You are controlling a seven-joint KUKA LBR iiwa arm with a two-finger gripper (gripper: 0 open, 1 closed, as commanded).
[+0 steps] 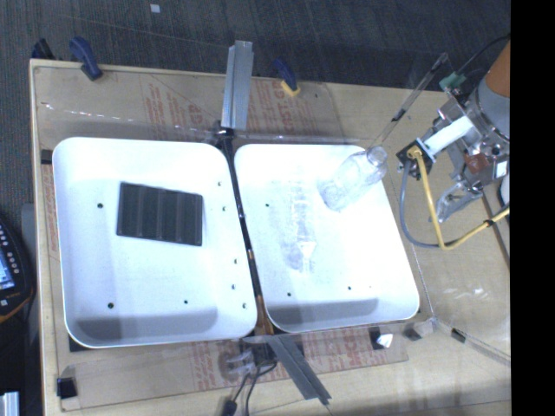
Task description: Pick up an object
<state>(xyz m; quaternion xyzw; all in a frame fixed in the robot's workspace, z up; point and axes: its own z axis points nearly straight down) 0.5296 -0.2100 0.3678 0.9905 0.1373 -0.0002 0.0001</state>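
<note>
I see a clear plastic bottle (pixel 351 180) lying tilted in the upper right of the right white bin (pixel 381 289), its cap end toward the bin's top right corner. A second clear plastic item (pixel 297 232) lies near that bin's middle. A dark grey ribbed rectangular block (pixel 160 214) sits flat in the left white bin (pixel 78 258). My claw (pixel 455 199) hangs at the frame's right, outside the bin, apart from the bottle; I cannot tell its state.

Grey arm (pixel 490 111) with orange band (pixel 498 69) at the frame's edge. White block (pixel 447 134) and dark metal fittings near the hand (pixel 458 199). Yellow cable (pixel 447 232) and grey hose (pixel 412 224) looping below.
</note>
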